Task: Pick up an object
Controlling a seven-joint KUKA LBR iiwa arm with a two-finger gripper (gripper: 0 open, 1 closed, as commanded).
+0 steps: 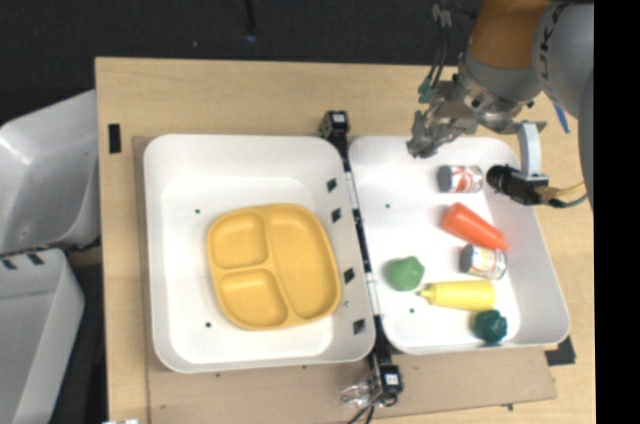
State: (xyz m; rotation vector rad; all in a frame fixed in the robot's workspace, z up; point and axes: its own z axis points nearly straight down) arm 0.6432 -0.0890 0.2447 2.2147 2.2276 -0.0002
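My gripper (424, 144) hangs over the far left part of the right bin (400, 174), with nothing visible between its fingers. In that bin lie a small red-and-white can (460, 178) just right of the gripper, an orange carrot (473, 225), a second small can (483, 261), a green round object (405, 273), a yellow bottle (458, 294) and a dark teal object (489, 325).
The left bin (175, 192) holds a yellow divided tray (271, 264). A ridge with black clips (352, 212) separates the two bins. The wooden bench (200, 82) surrounds both bins.
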